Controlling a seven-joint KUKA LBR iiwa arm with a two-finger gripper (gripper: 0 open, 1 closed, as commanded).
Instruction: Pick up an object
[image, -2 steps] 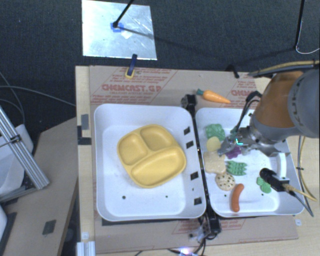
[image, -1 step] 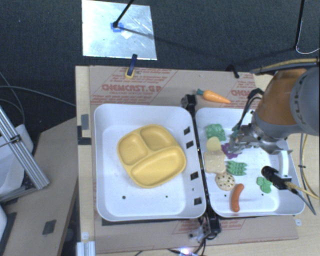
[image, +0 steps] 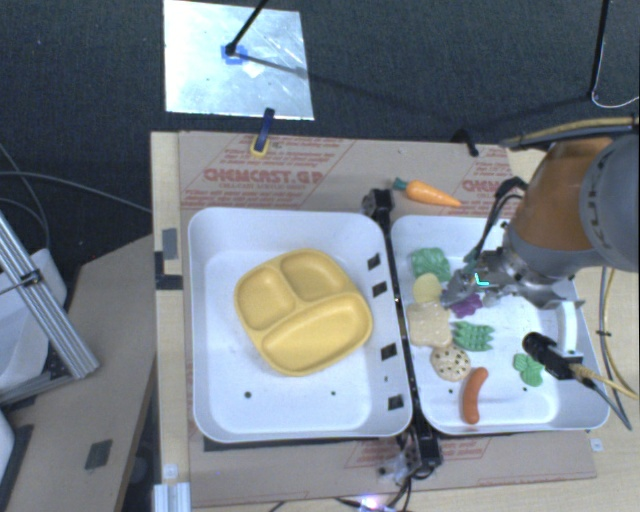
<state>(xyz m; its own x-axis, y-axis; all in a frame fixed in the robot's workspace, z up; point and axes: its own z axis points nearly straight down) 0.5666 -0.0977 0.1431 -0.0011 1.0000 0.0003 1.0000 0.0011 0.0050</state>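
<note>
**Gripper low over toy food in the right bin**

Gripper (image: 466, 287) of the grey arm sits low in the right bin (image: 570, 405), reached in from the right with the orange band above the wrist. Whether it is open or closed I cannot tell.

Taking the gripper as landmark: a purple toy piece (image: 466, 306) lies just below it, touching or nearly so. A green leafy toy (image: 431, 263) lies up and to its left, a pale yellow piece (image: 427, 289) just to its left. A slice of toy bread (image: 430, 325) lies below-left, a green ridged piece (image: 474, 335) straight below, and a cookie (image: 451, 363) further down. A toy sausage (image: 473, 394) lies lowest. A toy carrot (image: 427, 193) rests above, outside the bin. Well to the left, the left bin (image: 215, 400) holds a yellow divided plate (image: 303, 310).
</note>
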